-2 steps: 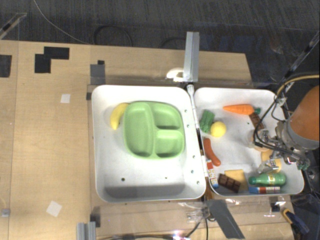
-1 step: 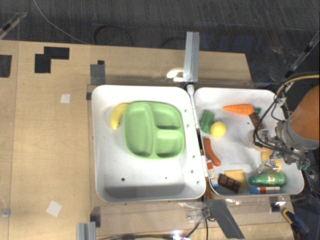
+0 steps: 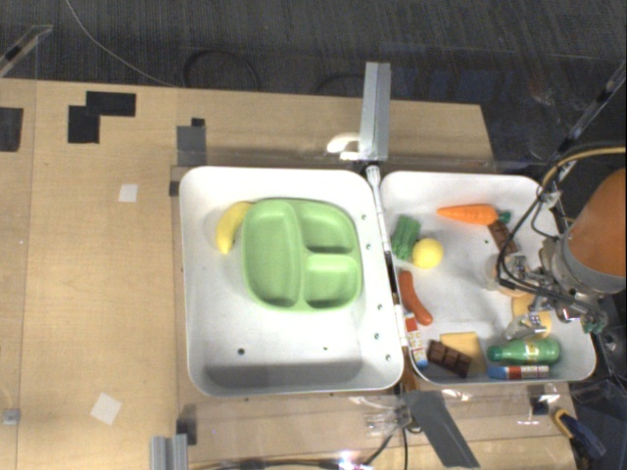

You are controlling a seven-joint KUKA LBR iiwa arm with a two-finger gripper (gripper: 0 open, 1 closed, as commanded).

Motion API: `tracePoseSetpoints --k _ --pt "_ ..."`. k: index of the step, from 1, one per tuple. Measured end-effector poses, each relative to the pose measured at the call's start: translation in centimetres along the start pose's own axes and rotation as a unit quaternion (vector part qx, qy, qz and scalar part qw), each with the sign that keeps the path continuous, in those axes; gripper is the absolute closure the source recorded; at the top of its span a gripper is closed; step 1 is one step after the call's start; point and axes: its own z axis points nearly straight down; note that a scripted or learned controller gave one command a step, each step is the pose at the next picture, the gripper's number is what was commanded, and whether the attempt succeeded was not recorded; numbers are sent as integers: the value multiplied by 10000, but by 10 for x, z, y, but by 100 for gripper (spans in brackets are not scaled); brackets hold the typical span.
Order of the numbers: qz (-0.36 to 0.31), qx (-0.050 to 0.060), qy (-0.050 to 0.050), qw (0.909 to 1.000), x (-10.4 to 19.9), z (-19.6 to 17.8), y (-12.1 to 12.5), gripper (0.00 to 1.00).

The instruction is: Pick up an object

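So far nothing is picked up. In the camera view, the jaws [image 3: 534,311] hang low in the right bin [image 3: 460,189], just above the green bottle [image 3: 524,352]. I cannot tell how they stand. Grabbing and lifting are left.

Two white bins [image 3: 196,360] on view. One green tray [image 3: 299,253], one banana [image 3: 230,225]. One carrot [image 3: 468,214], one lemon [image 3: 427,254], one bottle [image 3: 524,352].
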Motion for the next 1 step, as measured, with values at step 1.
tracePoseSetpoints --k 1 --pt "-617 -21 16 9981 -2 1 2 0"
